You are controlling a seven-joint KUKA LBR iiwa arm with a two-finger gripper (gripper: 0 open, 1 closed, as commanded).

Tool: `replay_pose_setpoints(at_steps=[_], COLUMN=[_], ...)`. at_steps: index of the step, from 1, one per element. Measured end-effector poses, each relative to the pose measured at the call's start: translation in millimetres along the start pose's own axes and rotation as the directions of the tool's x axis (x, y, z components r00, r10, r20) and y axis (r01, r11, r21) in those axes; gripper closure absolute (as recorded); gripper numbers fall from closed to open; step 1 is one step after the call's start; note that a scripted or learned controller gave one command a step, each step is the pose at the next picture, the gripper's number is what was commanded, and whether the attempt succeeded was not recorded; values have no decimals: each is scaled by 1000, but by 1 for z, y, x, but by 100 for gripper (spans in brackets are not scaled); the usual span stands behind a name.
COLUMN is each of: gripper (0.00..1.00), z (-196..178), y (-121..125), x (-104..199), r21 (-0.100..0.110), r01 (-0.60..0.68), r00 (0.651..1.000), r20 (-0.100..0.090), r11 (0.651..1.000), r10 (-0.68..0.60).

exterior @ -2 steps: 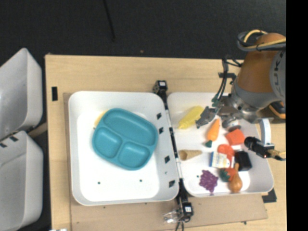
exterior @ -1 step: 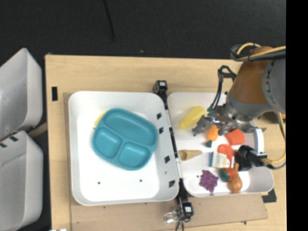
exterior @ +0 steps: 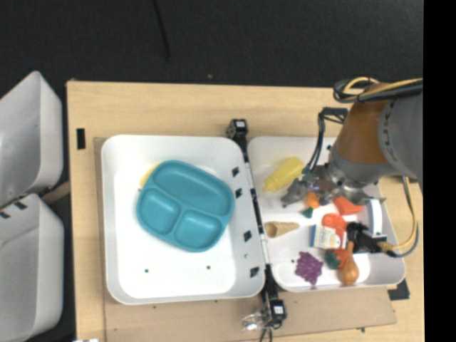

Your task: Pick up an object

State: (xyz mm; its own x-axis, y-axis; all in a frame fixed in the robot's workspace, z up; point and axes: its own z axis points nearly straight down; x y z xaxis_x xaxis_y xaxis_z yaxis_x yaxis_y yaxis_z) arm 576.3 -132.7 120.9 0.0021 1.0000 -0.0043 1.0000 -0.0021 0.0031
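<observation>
I see the pincer (exterior: 298,193) low in the right bin (exterior: 285,251), just beside the yellow bottle (exterior: 283,173). I cannot tell its state. A teal plate (exterior: 185,205) lies in the left bin (exterior: 121,262).

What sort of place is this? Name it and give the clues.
Likely a robot grasping test bench in a lab: a wooden bench bearing two white bins, a robot arm reaching in, and toy food such as purple grapes.
</observation>
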Motion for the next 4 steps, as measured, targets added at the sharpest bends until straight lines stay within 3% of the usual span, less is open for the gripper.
replay_pose_setpoints(at_steps=[1,2,3,4], gripper=[0,100,100,100], z=[12,-1,-62,-116], y=[5,8,3,4], x=[-4,-5,-6,-8], r21=[-13,-25,-2,-4], r01=[-2,-8,0,4], r00=[1000,1000,1000,1000], r20=[4,5,-3,-2], r11=[1000,1000,1000,1000], r10=[2,8,0,-4])
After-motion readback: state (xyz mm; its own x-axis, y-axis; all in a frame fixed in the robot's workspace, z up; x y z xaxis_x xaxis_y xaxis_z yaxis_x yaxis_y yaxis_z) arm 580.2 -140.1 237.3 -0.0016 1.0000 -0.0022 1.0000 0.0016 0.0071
